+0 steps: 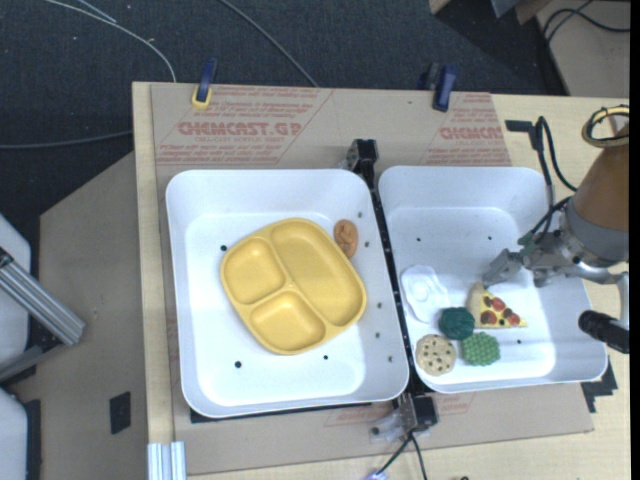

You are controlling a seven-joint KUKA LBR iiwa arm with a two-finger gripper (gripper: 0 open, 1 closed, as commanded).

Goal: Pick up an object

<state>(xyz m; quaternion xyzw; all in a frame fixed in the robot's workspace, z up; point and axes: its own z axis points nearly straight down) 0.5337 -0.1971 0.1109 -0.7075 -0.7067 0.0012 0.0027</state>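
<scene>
Two grey fingers (508,264) of the gripper (520,260) reached in from the right over the right bin (470,183), pointing toward its middle; they were too small and too much in line with each other to show how far apart they stood, and nothing could be seen between them. Their tips hung just above and a little to the right of the pizza slice (495,311), a small wedge with a yellow crust and red topping that lay on the bin floor, though whether they touched anything could not be told. Just left of the slice sat a dark green piece (457,321), and touching it at lower right was a lighter green, knobbly piece (481,348). A round cookie (435,354) with dark specks lay at the lower left of that group, near the bin's front wall. A white object (424,286) rested against the bin's left side, hard to make out against the white floor. Behind the gripper, the grey wrist and the orange band of the arm (605,203) rose at the right edge. In the left bin (200,268) a yellow three-compartment plate (292,284) lay tilted on the floor, with a small brown piece (345,235) touching its upper right rim.
</scene>
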